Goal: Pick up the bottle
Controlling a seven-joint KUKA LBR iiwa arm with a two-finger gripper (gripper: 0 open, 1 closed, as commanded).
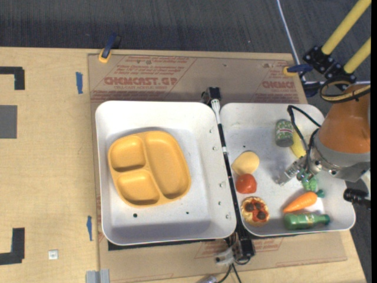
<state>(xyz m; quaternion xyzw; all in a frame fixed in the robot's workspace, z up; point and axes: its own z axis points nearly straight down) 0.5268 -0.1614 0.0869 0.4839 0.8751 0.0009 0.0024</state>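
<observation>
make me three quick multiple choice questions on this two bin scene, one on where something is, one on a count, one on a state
1. Where does the green plastic bottle lie?
A. in the yellow divided tray
B. near the right white bin's front edge
C. on the cardboard

2. How many compartments has the yellow divided tray?
A. two
B. three
C. five

3. How is the bottle posed?
A. lying on its side
B. standing upright
C. lifted clear of the bin

Answers: 1 B, it rests in the right bin just below the orange carrot. 2 B, two small ones and one large one show. 3 A, its length runs flat along the bin floor.
</observation>
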